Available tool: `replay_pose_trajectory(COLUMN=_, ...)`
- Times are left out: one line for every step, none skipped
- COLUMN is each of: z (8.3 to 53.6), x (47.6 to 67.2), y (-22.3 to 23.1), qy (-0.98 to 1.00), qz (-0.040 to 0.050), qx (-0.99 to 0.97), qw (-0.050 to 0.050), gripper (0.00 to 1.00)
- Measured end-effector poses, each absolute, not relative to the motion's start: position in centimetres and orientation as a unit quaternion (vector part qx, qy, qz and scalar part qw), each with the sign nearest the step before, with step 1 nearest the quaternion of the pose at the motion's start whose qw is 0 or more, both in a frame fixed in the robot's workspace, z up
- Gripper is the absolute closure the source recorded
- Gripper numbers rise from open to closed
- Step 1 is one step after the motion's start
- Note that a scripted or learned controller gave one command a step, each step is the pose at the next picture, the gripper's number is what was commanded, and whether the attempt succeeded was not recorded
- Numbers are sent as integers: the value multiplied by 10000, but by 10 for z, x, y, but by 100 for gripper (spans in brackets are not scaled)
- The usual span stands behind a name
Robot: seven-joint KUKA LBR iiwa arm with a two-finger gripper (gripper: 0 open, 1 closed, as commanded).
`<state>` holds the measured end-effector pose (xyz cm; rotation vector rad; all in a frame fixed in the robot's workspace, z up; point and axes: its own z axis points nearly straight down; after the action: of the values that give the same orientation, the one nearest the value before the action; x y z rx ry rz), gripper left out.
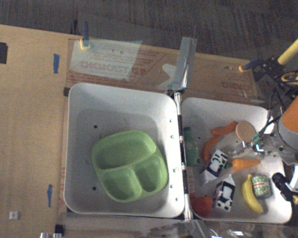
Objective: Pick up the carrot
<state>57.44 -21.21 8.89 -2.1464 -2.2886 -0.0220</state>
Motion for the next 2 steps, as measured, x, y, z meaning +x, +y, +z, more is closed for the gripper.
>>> replay_pose_trajectory(z=89, x=579, y=-210, qy=-6994, qz=-70, qx=-7147, qw=26, gripper=0)
replay_pose_trajectory(z=87, x=563, y=-167, qy=-6772, qz=-18, qx=-7358, qw=-12, gripper=0)
